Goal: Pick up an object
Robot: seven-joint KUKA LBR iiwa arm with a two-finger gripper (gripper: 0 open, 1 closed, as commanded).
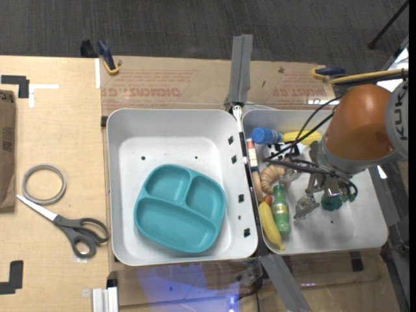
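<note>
My gripper [318,200] hangs low over the middle of the right bin [364,236], below the orange wrist band. A small teal object [333,203] lies right against the gripper's right side; whether it is held I cannot tell. Left of the gripper, a green bottle [280,212] stands beside a yellow banana [268,225] along the bin's left wall. A tan pastry-like piece [266,177] sits above them. A blue-capped bottle [261,136] and a yellow item [300,136] lie at the far end, partly behind cables.
The left bin [130,135] holds a teal divided plate [180,207]. On the bench at left lie scissors [68,226] and a tape roll [43,183]. A grey divider post [240,70] stands between the bins at the back.
</note>
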